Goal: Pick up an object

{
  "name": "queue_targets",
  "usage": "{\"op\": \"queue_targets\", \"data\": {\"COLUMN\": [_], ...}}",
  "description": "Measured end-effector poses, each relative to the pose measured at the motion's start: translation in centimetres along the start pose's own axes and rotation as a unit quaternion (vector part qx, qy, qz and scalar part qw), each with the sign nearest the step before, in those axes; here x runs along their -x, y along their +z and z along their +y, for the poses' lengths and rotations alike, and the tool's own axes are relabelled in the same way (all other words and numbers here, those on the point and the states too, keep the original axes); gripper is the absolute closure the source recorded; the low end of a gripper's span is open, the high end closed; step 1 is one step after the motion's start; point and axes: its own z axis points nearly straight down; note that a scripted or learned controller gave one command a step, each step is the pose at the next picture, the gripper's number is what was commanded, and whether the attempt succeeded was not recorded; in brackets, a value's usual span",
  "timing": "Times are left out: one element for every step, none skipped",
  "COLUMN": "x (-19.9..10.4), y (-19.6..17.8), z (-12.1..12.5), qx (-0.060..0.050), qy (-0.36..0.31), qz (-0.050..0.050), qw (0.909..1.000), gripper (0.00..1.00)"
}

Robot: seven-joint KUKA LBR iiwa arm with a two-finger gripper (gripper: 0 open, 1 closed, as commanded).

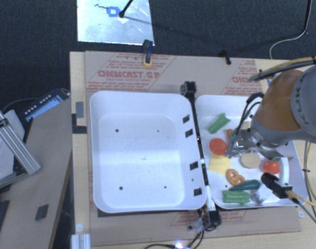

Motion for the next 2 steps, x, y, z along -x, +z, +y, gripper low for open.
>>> {"op": "queue_targets", "data": {"x": [-0.6, -11.3], "y": [4.3, -6.2], "z": [-2.9, 3.1], "qx": [0.002, 0.007], "qy": [0.000, -0.007], "qz": [0.000, 0.003], "qw": [1.0000, 0.9999], "gripper": [1.00, 1.00]}}
